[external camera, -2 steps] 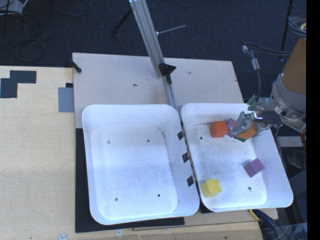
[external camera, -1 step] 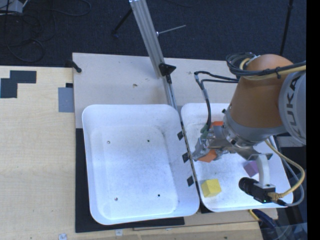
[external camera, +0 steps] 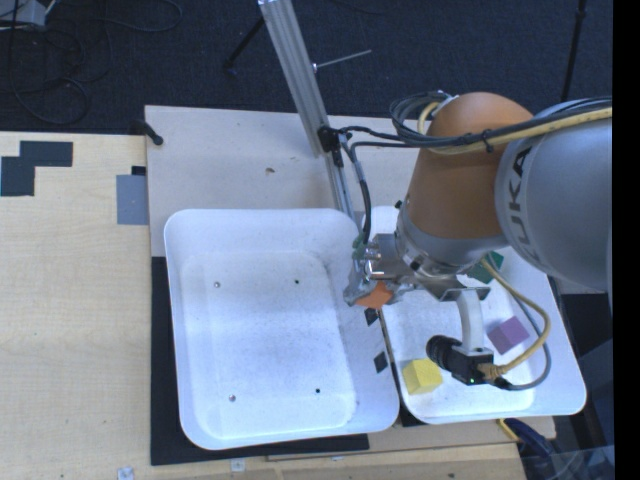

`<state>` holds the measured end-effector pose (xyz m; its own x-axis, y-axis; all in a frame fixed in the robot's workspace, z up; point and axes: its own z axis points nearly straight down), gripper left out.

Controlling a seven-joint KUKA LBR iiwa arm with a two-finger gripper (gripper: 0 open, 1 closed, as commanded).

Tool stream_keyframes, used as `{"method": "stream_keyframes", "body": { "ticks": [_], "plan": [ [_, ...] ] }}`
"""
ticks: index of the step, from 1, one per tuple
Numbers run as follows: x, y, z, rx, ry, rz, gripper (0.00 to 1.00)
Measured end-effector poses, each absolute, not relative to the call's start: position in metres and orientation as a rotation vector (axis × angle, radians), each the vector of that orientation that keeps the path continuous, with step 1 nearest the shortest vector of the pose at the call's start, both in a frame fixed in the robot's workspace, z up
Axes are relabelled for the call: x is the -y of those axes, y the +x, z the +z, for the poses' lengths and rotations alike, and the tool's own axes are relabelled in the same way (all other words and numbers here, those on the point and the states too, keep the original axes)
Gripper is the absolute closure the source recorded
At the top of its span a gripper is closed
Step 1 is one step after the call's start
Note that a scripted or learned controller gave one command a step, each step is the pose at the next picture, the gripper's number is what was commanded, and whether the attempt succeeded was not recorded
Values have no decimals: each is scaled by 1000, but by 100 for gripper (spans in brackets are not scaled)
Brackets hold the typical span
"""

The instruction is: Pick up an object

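Note:
My gripper (external camera: 372, 290) hangs over the rim between the two bins, at the left edge of the right bin (external camera: 560, 388). A small orange object (external camera: 377, 295) sits between its fingertips, and the gripper is shut on it. On the right bin's floor lie a yellow block (external camera: 421, 375) near the front and a purple block (external camera: 508, 334) further right. A green piece (external camera: 492, 261) peeks out from under the arm's orange band.
The left bin (external camera: 200, 408) stands beside the gripper. A slanted aluminium bar (external camera: 305, 88) rises behind the bins. A black cable loop with a connector (external camera: 455, 356) hangs from the wrist over the right bin. Dark tabs (external camera: 381, 361) lie between the bins.

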<state>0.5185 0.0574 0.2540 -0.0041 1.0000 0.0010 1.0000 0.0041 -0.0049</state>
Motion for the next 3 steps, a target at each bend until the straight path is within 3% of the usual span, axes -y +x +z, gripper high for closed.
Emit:
{"method": "stream_keyframes", "body": {
  "ticks": [1, 2, 3],
  "plan": [
    [-8, 520, 343, 2221, -2228, -4, 100],
    [7, 549, 206, 2215, -2217, 14, 100],
    [-71, 560, 238, 2227, -2211, -1, 100]
  ]
}}
